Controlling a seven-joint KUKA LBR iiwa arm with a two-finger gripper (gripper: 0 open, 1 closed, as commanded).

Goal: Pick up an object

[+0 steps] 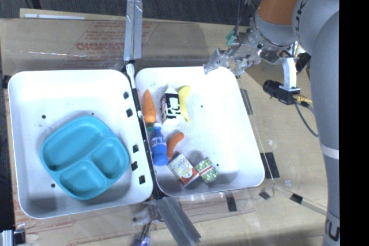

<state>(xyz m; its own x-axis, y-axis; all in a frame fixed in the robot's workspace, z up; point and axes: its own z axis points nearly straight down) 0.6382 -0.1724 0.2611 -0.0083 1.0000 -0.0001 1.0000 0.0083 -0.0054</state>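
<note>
Two shallow white bins sit side by side on a bench covered in brown cardboard, seen from above at a slant. The left bin (23, 124) holds a blue plate (85, 156) with three compartments, lying toward the bin's near side.

The right bin (230, 129) holds several small items, all gathered along its left half. A carrot (149, 106) lies lengthwise against the left wall. Just right of it is a black and white box (169, 107), its printing too small to read, and a banana (184, 102) touches the box's right side. Below the carrot lies a blue bottle (158, 147) with a white cap, and beside it a short orange sausage-shaped piece (174, 139), tilted. Near the front wall a small carton (182, 169) with red and white faces lies next to a green packet (206, 170); their labels cannot be read.

The grey arm (323, 26) with its orange band comes in from the right. Its gripper (222, 60) hangs over the right bin's far right corner, above the rim, well apart from every item. Whether the claw is open or closed cannot be told, and nothing is seen in it.

Faint red printing runs across the cardboard (75, 37) behind the bins, too washed out to read. Part of a letter mark shows on the arm's upper casing.
</note>
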